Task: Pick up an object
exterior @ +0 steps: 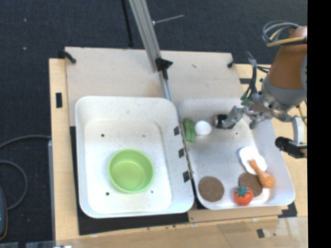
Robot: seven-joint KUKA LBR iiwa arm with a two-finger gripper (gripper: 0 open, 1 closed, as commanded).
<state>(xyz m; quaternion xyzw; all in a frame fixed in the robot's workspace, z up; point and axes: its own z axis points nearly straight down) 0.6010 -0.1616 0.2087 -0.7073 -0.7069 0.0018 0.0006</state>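
My arm (284,81) comes in from 3 o'clock, orange band up near 2 o'clock, and my gripper (223,121) hangs over the right bin (276,154) toward its 12 o'clock side. I cannot tell how the gripper is set; from this slanted view the dark tip is too small and blurred, and I see nothing in it.

Just at 9 o'clock of the gripper lies a white ball (202,127), close to it but apart, with a green piece (189,130) touching the ball's 9 o'clock side, against the bin's wall. At the bin's 4 o'clock corner there is a cluster: a white pad (249,155), an orange carrot (262,174) lying slantwise across its lower edge, a brown disc (249,180) partly under the carrot, and a red tomato (243,195) with a green top just at 6 o'clock of that disc. A second brown disc, the cookie (211,188), lies at 9 o'clock of the tomato, near the bin's 6 o'clock rim.

The left bin (93,118) holds a green bowl (131,170), upright, at about its 6 o'clock. A metal pole (147,32) slants from 12 o'clock down to the gap between the bins.
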